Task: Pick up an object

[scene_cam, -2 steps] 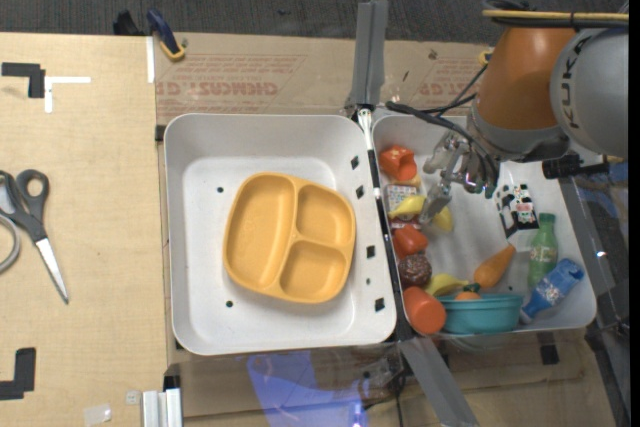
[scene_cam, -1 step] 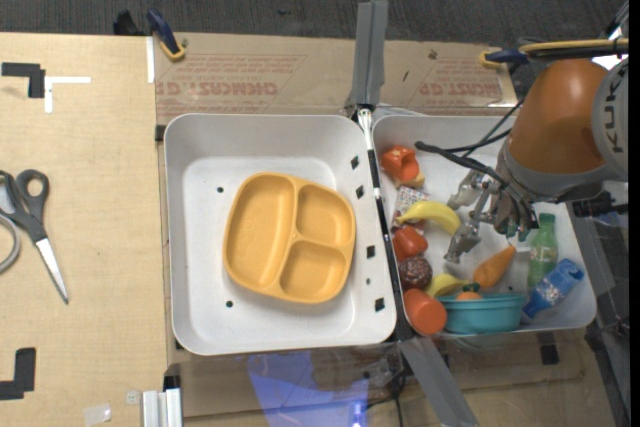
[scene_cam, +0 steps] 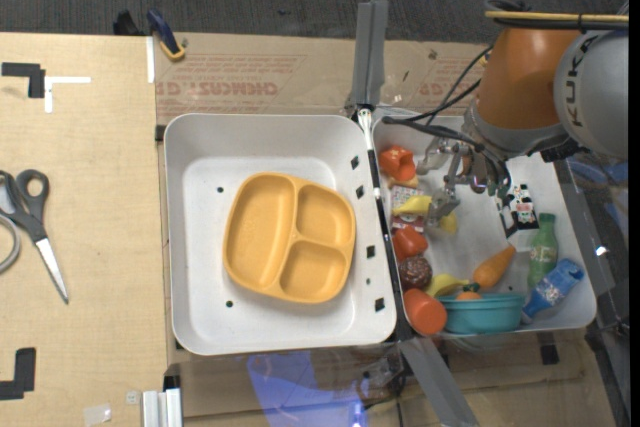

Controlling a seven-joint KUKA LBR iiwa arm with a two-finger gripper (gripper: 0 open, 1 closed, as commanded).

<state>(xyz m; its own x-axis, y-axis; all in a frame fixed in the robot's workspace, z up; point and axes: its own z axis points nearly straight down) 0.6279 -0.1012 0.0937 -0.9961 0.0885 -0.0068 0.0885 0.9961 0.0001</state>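
Nearest, below the fingers, a cup [scene_cam: 425, 312], bowl [scene_cam: 483, 312] and carrot [scene_cam: 494, 266] lie untouched in the right bin [scene_cam: 566, 205]. Higher, the gripper [scene_cam: 445, 205] hangs low, fingers apart, nothing between them (a yellow toy [scene_cam: 414, 206] sits just left). Beyond, a tomato [scene_cam: 397, 162]. Picking remains undone, I judge: closing and lifting are left.

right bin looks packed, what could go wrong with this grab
The gripper hangs over toys crowded along the right bin left wall, so it may nudge neighbours such as the yellow piece or red tomato instead of closing on one. The carrot leans on the teal bowl and could roll if bumped.
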